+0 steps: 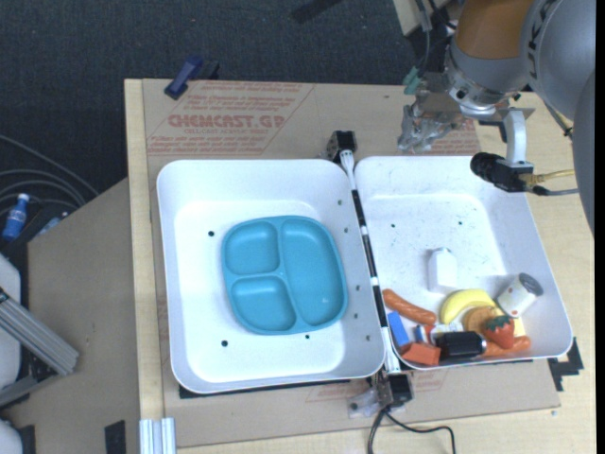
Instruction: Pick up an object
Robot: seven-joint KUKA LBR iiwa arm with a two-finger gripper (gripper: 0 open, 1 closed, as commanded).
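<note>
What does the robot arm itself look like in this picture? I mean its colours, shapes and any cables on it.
The arm has rounded grey housings, with a broad orange band above the wrist. Below that sits a round, light metallic flange, and the gripper hangs from it as a small grey metal assembly. A white bracket at the side carries a black cylindrical part, from which a thin cable runs to the right.

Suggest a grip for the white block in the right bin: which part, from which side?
Take the white block across its two long sides, with the claw coming straight down. It lies flat on the floor of the right bin, apart from the pile near the front wall, so both long sides look free. Its narrow width probably suits the claw better than its length.
</note>
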